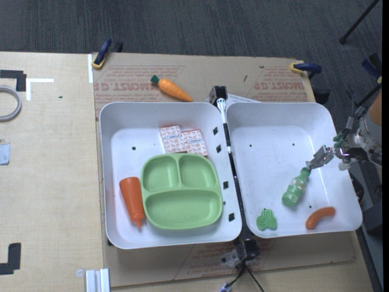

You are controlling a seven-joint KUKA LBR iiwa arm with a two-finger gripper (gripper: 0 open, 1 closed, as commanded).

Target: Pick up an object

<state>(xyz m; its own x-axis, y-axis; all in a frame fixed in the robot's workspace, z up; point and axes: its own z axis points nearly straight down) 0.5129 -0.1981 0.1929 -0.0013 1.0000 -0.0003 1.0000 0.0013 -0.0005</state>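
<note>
**Green bottle at my claw's tip**

In my right bin (285,117) lie a green leafy toy (266,220) and an orange sausage (320,217), both apart from my claw (318,159). The green bottle (296,188) lies tilted just below-left of it, its cap near my fingertips. Whether I'm clenched, I cannot tell. Cardboard lettering beneath is reversed, unreadable.

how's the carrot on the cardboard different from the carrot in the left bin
The carrot on the cardboard lies outside the bins, behind the left bin; the carrot in the left bin lies beside the green divided plate. The first looks smaller and lies at a slant with a green top showing; the second looks bigger, darker orange-red and lies nearly lengthwise, tip toward the near edge. Both are orange toy carrots lying flat.
</note>
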